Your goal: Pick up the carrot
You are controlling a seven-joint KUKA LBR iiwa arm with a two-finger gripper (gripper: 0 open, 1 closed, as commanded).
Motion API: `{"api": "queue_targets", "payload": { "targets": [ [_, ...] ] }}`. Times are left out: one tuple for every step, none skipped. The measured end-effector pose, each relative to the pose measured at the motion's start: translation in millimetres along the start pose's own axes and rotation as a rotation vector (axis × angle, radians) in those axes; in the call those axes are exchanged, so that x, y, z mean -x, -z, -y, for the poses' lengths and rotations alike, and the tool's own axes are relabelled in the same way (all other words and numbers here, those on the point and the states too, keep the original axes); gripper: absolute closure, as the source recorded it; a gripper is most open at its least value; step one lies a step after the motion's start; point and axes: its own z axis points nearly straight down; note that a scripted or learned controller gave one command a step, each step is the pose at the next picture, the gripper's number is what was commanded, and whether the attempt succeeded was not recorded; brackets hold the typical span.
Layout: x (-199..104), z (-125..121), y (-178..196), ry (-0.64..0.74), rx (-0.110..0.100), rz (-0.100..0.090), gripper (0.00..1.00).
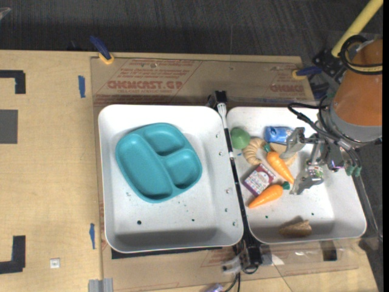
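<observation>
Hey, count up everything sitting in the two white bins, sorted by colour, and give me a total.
Orange: 2, carrot and second carrot
Green: 1, round green item
Blue: 1, blue packet
Teal: 1, divided plate
Purple: 1, purple box
Tan or brown: 2, tan ring and brown lump
Total: 8

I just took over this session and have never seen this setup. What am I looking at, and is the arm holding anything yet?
One fixed camera looks down at a slant on two white bins. The grey and orange thing at right is the robot arm; its gripper hangs over the right bin with fingers spread, holding nothing. That bin holds two carrots, a green item, a blue packet, a purple carton and a brown piece. The left bin holds a teal divided tray.
</observation>
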Motion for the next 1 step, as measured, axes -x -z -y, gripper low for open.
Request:
{"api": "queue_targets", "payload": {
  "targets": [
    [22.0, 10.1, -104.7, -0.107, 0.002, -0.01, 0.0]
  ]
}}
